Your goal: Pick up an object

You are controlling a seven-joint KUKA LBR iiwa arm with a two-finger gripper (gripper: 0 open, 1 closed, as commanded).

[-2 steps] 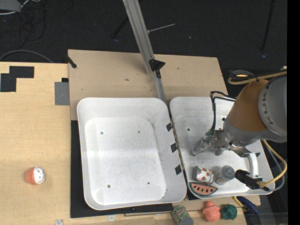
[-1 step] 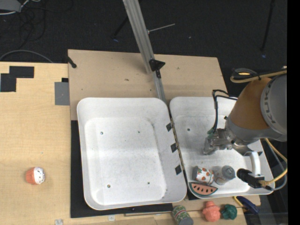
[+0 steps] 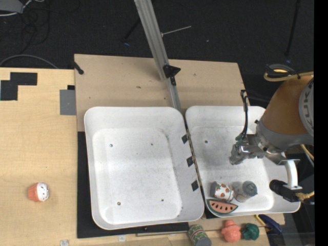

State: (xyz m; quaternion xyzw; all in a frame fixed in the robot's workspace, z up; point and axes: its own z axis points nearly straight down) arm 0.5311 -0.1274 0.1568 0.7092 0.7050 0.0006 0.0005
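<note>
In the right bin, three small things lie crowded at its near edge: a white object with red and green markings, a grey rounded piece just beside it on the right, and a watermelon-slice toy lying on the bin's front rim below them. The gripper hangs above the middle of that same bin, apart from the three and farther back from them, with nothing seen between its fingers; the view is too small and dark there to tell how wide they stand. Behind it the grey arm with its orange band comes in from the right side. The left bin sits just beside the right one, its floor bare white. Outside the bins, on the surface in front of the right bin, rest a pink lumpy toy, a dark green one touching it, and a small striped cylinder to their left. Well apart, on the pale wooden surface at far left, lies an orange-and-white ball-like toy.
</note>
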